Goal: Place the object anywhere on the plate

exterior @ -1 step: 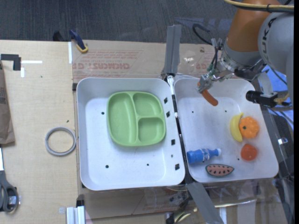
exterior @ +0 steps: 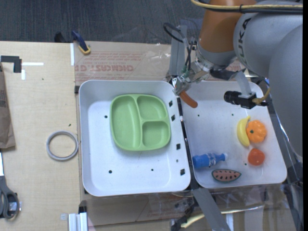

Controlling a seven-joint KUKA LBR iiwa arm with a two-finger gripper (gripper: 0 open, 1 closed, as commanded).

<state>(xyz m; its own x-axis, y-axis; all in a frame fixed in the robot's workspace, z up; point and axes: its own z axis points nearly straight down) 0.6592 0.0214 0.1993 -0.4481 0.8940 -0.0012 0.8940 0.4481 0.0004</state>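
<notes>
The claw [exterior: 182, 86] hangs at the right bin's near-left corner with a small orange-brown stick-shaped object [exterior: 189, 100] just under it, perhaps pinched, though I cannot tell, well short of the green divided plastic plate [exterior: 140, 122].

cardboard sheet [exterior: 122, 61] — red print, mirrored, illegible

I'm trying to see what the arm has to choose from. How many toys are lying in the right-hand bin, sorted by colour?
Orange or red: 3, pumpkin, tomato, carrot-like piece
Yellow: 1, banana
Blue: 1, bottle
Red and green: 1, watermelon slice
Total: 6
</notes>
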